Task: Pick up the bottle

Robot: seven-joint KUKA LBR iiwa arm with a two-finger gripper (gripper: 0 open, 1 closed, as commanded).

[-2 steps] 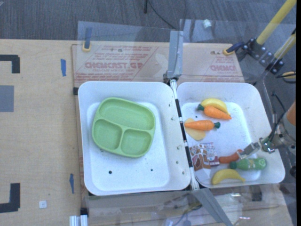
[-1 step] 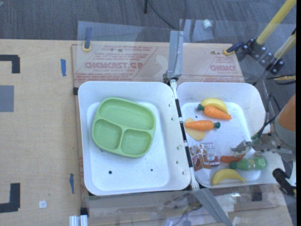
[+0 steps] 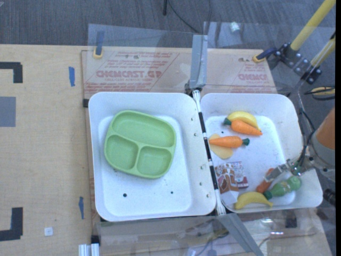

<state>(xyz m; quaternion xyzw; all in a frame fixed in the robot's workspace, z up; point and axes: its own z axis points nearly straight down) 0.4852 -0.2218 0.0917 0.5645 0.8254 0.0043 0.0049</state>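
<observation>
Bottle (image 3: 286, 186), green and lying on its side, sits in the near right corner of my right bin (image 3: 287, 101), hemmed by a banana (image 3: 252, 199) and a small orange piece (image 3: 263, 186). My tool (image 3: 293, 167) hangs just above it by the bin's right wall; I cannot tell how it is set. Risk, as I judge it: the tipped bottle rolls or slides from a descending grip, or the crowding banana gets pinched instead. Two carrots (image 3: 229, 141) lie well clear.

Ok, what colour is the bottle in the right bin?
Green, with a darker green cap; the bottle shows in the camera view, near the bin's front right corner.
</observation>
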